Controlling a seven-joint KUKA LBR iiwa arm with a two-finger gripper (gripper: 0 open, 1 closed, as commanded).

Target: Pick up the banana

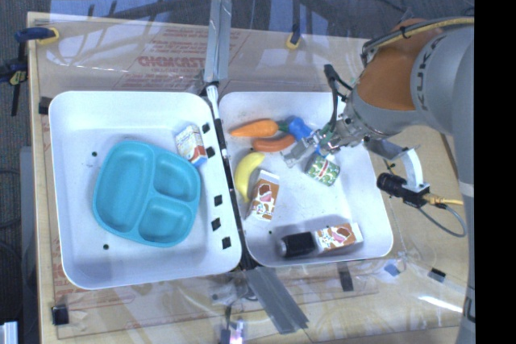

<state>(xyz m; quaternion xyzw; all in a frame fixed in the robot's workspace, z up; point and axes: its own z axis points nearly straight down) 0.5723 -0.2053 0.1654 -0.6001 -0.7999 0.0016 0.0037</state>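
Banana (247, 171) lying in the right bin (372, 197), close against that bin's left wall, with its long axis running roughly up and down the camera view and bowing slightly toward the wall. A small carton (264, 196) is touching or overlapping its lower right end, and two orange carrot-like pieces, the upper carrot (255, 128) and the lower carrot (272, 143), are sitting just above its top end. End effector (316, 147) is hovering over the middle of the same bin, to the right of the banana and slightly farther up the frame, so the fruit is lying to its left and a little toward the near edge. A green-and-white packet (324, 169) is sitting right under or beside the end effector, and a blue item (297, 127) is just to its upper left; whether the end effector is wide, narrow or gripping anything cannot be told, since the tip is blurring into this clutter. Arm is reaching in from the right, its orange-banded wrist (393, 84) hanging above the bin's upper right corner and the tool pointing down and leftward. Left bin (68, 133) is carrying a blue divided tray (147, 192) and a second small carton (190, 144). Judged from this layout, the coming move is calling for a short leftward shift and a closing direction set across the banana's long axis, clear of the carton.
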